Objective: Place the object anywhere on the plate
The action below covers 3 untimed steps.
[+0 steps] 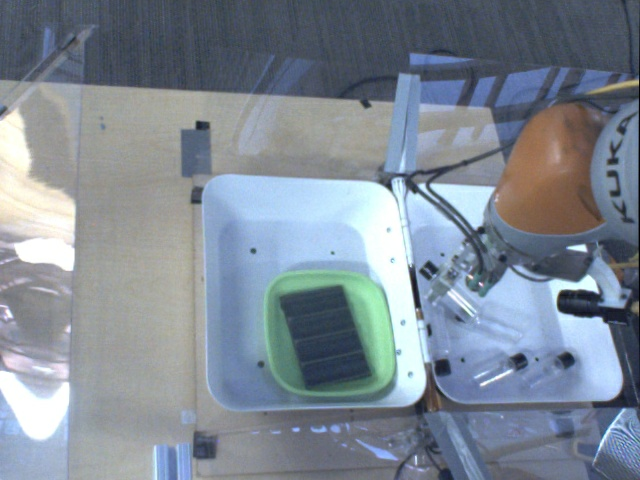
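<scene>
My end effector sits low over the right bin, near its left wall, with a clear tube at its tip — can't tell if I'm actually pinching it or just touching, and can't tell how the end effector is set. Two more tubes lie loose on the bin floor toward the front. Green plate in the left bin carries only a dark ridged block — so as I read it nothing's placed yet: confirmed grasp, carry across the divider, and release all remain.
</scene>
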Tool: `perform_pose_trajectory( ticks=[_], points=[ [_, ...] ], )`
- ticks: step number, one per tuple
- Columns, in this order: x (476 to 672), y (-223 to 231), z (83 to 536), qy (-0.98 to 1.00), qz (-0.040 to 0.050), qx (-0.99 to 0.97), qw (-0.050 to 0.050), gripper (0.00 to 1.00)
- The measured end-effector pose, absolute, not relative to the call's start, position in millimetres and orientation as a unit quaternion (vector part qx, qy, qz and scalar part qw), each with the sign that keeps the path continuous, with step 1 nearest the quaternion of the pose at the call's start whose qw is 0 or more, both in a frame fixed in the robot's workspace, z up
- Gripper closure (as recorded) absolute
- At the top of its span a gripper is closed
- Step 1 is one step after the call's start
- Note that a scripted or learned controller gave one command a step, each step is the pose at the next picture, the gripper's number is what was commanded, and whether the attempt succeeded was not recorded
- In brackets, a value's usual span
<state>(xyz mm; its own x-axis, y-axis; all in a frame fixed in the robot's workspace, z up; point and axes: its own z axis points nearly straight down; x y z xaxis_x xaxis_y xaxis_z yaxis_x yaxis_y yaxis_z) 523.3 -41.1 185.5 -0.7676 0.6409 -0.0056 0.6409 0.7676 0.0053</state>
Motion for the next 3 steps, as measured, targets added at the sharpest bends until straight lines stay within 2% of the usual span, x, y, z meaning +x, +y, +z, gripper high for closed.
perform_pose_trajectory(
  ticks=[1,2,3],
  points=[
    [536.0,-22,208,0.950,0.0019,0.313,0.004,1.00],
    [524.2,42,203,0.981,0.0018,0.194,0.004,1.00],
    [524.3,42,203,0.981,0.0019,0.194,0.004,0.00]
  ],
)
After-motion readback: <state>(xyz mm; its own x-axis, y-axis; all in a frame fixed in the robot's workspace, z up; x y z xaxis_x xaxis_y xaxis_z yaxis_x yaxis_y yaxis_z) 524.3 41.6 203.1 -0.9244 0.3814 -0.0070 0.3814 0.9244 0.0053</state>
